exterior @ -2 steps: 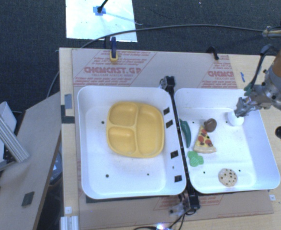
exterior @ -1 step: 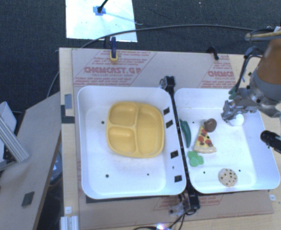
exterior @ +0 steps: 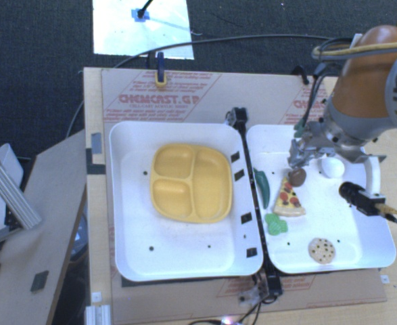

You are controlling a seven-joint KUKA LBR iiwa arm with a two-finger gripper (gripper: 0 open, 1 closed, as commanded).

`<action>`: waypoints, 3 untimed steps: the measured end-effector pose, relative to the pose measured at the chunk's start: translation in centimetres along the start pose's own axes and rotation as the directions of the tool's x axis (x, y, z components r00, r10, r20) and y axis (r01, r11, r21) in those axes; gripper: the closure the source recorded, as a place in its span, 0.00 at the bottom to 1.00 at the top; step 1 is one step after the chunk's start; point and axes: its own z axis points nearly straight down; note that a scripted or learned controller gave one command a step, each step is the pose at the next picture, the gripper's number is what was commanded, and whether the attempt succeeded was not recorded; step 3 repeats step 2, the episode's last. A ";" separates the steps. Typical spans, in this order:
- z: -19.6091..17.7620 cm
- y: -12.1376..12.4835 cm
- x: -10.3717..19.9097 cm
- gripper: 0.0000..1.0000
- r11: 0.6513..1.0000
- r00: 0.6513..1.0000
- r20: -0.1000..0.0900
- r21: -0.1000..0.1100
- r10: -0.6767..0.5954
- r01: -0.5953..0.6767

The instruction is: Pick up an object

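End effector (exterior: pixel 297 162) hangs low in the right bin (exterior: pixel 381 249), directly above a small brown object (exterior: pixel 297 177); finger state cannot be determined. Pizza slice (exterior: pixel 290 200) lies just beside it. Yellow divided plate (exterior: pixel 189 183) occupies the left bin (exterior: pixel 127 249).
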 end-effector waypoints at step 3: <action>1.0 -1.6 10.6 1.00 1.000 1.000 0.000 0.000 0.000 0.000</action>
